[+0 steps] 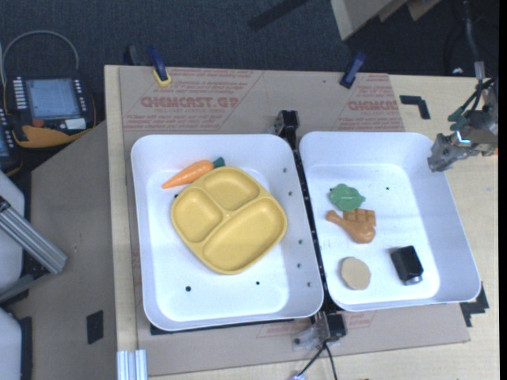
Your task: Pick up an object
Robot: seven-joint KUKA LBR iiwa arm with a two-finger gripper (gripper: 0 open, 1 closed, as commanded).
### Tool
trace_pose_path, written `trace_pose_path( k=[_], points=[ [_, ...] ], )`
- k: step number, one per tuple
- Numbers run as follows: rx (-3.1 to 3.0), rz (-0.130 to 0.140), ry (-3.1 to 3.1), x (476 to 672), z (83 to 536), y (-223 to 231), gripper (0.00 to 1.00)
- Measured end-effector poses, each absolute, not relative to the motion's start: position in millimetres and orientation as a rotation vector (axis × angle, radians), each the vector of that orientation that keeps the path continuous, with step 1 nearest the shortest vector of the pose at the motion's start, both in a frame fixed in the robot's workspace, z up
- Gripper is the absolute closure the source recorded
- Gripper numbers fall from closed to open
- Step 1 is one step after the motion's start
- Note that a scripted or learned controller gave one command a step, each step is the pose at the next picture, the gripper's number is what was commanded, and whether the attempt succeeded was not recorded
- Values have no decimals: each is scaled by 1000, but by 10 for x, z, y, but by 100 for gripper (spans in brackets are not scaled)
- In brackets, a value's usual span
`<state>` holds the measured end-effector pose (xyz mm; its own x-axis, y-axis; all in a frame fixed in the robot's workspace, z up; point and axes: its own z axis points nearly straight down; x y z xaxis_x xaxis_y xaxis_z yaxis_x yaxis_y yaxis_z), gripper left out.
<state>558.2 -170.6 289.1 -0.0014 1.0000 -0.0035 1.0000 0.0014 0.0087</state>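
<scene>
The grey two-finger tool (pixel 448 150) hangs over the right shallow white bin's (pixel 444 212) far-right rim, holding nothing; how far open, I cannot tell. Both bins sit on a brown cardboard-covered counter (pixel 119 212) above dark carpet (pixel 198 14).

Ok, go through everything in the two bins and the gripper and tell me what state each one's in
Yellow three-compartment plastic plate: flat in left bin, nothing in its compartments.
Orange toy carrot: lying on its side, against the plate's far rim.
Green leafy toy: lying in right bin.
Orange hand-shaped toy: lying flat, touching the green one.
Tan round disc: lying flat.
Black block: resting, apart from the rest.
Gripper: over right bin's far right rim, holding nothing.
</scene>
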Motion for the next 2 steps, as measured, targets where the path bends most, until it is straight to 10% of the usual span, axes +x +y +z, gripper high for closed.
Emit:
trace_pose_path(
  k=[2],
  points=[
    [2218,-2,2229,5898,2643,-782,100]
  ],
)
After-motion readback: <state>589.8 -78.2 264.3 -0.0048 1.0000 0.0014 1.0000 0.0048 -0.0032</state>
